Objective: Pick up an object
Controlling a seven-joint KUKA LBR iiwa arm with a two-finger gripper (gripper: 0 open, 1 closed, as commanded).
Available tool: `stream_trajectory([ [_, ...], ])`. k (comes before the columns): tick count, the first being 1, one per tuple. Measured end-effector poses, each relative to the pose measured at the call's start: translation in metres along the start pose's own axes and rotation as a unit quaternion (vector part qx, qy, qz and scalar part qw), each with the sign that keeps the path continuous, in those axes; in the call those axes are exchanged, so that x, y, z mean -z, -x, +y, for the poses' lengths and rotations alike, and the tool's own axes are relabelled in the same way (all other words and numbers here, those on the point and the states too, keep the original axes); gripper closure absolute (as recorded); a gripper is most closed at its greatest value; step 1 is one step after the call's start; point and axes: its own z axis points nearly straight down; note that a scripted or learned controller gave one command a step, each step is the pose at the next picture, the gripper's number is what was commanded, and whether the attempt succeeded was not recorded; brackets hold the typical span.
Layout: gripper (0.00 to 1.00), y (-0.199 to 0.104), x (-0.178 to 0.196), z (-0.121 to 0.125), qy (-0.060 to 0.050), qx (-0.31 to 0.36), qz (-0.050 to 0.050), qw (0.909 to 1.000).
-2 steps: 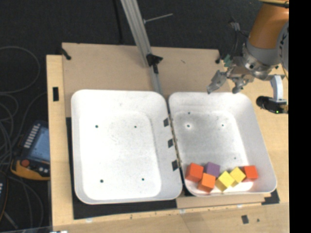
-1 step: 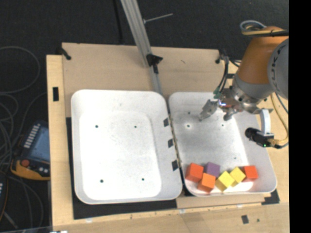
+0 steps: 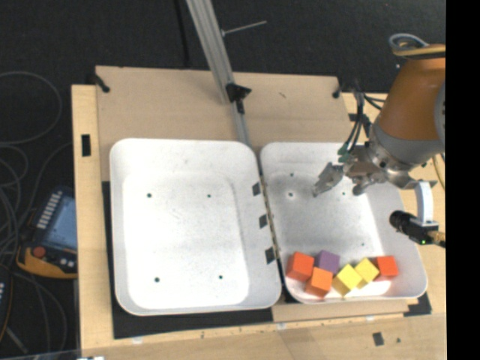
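1. You're looking at two white bins side by side: left bin, right bin.
2. Your arm is reaching in from 3 o'clock, orange band showing above the wrist.
3. The gripper is hanging over the upper middle of the right bin, fingers spread apart, nothing sitting between them.
4. The blocks are all crowding along the right bin's 6 o'clock edge, well apart from the gripper.
5. Going left to right: an orange block, a purple block, a second orange block just below those two, a yellow block, another yellow block, an orange-red block.
6. The blocks are sitting packed together, neighbours touching or nearly touching.
7. A grey metal pole is slanting in from 12 o'clock toward the gap between the bins.
8. A handheld controller is lying off the bench at 9 o'clock.
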Motion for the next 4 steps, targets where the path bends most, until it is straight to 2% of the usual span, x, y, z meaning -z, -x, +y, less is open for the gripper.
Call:
stream_trajectory([
  [1, 0.0, 0.077, -0.065, -0.056, -0.004, -0.004, -0.002, 1.0],
  [2, 0.0, 0.042, -0.112, -0.043, -0.003, 0.002, 0.0, 1.0],
  [3, 0.0, 0.035, -0.133, -0.028, 0.0, 0.002, -0.001, 1.0],
  [4, 0.0, 0.053, -0.084, -0.017, 0.002, -0.001, -0.002, 1.0],
])
